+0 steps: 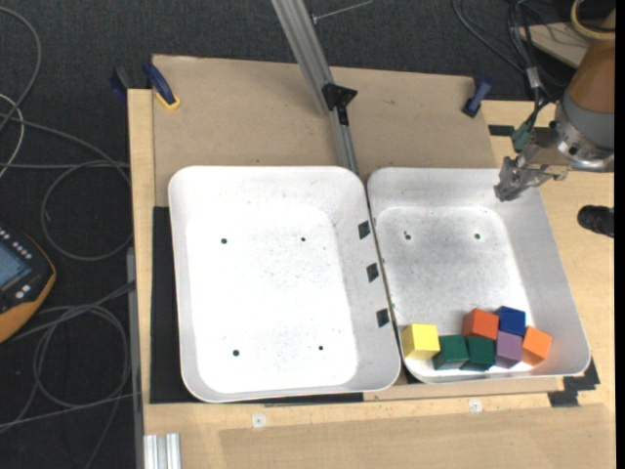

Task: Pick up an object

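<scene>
The pale wooden table carries two shallow white plastic bins; the left bin sits well off to the gripper's left, bare of blocks, while the right bin lies directly beneath and ahead of it. The grey arm's gripper hovers over that bin's far right corner, carrying nothing (how it is set I cannot tell). This looks like the approach step. The cluster of small coloured cubes sits well apart from the gripper, packed against the near wall. Next move calls for travelling toward them, then descending on an outlying piece like the yellow cube
</scene>
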Robot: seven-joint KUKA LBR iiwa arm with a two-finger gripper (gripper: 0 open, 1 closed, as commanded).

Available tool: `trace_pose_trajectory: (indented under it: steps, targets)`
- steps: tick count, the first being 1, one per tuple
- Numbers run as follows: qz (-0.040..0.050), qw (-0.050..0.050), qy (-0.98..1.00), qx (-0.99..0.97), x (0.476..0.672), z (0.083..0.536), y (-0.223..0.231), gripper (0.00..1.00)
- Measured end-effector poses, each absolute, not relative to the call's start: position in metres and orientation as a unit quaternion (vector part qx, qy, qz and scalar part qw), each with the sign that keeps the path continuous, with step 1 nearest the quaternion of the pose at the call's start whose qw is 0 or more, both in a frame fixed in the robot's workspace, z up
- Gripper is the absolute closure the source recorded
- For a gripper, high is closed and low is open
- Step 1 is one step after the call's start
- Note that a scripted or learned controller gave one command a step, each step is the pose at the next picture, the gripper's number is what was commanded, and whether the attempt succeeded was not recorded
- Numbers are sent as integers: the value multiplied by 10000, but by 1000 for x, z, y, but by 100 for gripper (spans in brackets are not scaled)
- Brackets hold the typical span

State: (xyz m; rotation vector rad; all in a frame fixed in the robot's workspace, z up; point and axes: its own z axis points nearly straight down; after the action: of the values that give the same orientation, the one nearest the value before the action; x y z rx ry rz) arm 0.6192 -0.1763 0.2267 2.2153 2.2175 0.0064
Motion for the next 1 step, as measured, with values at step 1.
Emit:
trace_pose_trajectory:
  steps: [1]
  targets:
    - [19,31,7079,7063,621,270,-176,100]
